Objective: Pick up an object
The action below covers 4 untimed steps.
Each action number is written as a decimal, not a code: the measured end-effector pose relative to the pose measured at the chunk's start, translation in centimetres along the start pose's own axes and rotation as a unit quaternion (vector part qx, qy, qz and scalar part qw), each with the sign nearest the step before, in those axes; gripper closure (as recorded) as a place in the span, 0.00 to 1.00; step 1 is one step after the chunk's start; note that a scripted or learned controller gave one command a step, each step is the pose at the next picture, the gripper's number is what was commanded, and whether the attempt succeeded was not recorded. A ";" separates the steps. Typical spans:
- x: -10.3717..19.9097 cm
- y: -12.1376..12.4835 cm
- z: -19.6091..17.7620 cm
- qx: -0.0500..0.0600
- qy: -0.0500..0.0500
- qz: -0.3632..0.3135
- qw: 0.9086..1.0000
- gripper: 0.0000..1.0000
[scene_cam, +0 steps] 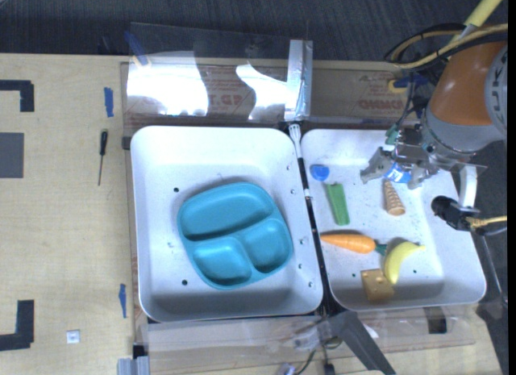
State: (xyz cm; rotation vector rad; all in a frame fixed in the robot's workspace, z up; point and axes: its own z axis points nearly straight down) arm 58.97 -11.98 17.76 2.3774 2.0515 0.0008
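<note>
The right bin [451, 281] holds an orange carrot [348, 243], a yellow banana [398, 257], a green stick-shaped piece [338, 202], a small blue piece [320, 173], a tan ridged cone [393, 199] and a brown block [376, 284]. My gripper [398, 167] hangs over the upper part of that bin, just above the tan cone. Its fingers are spread apart and nothing sits between them.
A blue sectioned tray [234, 232] lies in the left bin [153, 164]. A clear plastic panel [218, 79] stands behind the bins. A metal divider [306, 204] separates the two bins. Cables [427, 43] loop above the arm at the upper right.
</note>
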 end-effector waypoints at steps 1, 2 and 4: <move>-3.7 3.8 9.0 -0.003 0.000 0.001 1.000 0.00; -3.7 3.9 7.9 -0.004 0.000 0.000 1.000 1.00; 8.8 6.4 -3.6 0.002 0.001 -0.057 0.998 1.00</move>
